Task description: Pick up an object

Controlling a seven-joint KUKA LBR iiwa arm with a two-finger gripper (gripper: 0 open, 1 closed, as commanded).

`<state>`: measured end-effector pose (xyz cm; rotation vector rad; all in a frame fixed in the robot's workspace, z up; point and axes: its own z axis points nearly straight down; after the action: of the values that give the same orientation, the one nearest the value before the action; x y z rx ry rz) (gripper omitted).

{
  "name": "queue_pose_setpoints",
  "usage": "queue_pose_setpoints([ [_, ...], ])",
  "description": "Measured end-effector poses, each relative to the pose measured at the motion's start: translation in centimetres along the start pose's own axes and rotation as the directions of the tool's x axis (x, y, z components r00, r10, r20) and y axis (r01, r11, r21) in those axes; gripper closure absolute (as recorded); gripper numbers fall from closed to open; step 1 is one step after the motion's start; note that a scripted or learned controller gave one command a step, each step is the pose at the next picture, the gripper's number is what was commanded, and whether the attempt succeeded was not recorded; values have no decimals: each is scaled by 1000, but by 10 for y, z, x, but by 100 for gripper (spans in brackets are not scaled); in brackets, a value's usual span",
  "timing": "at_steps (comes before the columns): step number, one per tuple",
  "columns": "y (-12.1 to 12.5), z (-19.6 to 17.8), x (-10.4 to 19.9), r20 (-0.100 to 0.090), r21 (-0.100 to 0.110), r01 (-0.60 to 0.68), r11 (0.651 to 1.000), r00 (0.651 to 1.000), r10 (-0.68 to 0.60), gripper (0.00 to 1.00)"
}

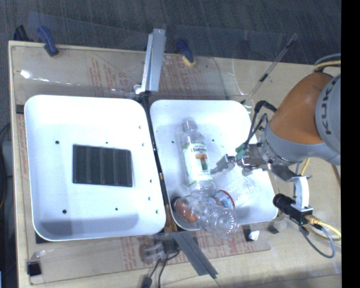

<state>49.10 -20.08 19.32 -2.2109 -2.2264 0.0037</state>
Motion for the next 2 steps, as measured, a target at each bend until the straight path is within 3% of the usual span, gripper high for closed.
queue_pose_setpoints([
  [1, 3, 57, -10, 16, -48, 58, 997, 998, -57, 0],
  [2, 65, 64, -9, 2, -6, 145, 989, 989, -145, 0],
])
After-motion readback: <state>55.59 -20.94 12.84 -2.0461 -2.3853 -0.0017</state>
